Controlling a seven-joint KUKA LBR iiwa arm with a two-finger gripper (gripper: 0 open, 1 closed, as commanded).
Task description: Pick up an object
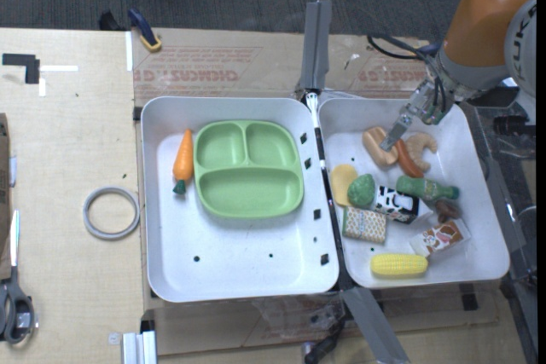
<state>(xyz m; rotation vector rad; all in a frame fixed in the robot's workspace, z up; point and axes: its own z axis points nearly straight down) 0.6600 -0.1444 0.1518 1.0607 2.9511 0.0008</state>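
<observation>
Far left on the counter (68, 141): scissors (13, 303) at the edge, then a grey ring (112, 212) lying flat, just outside the left bin (230, 268). In the left bin, a toy carrot (182, 158) lies touching the left side of a green divided plate (249, 167). The right bin (478, 268) holds a pile: yellow disc (344, 182), green lump (362, 189), checkered cracker (364, 223), black-and-white piece (397, 202), corn cob (399, 266), green bottle-like toy (426, 187), small printed packet (442, 237). At the back of the bin a tan bread-like piece (375, 141) and a sausage (415, 148) lie side by side. The claw (395, 139) is down between those two, narrow, tips close together, touching or just over them; cannot tell if anything is actually gripped. The arm (482, 21) comes in from the upper right.
</observation>
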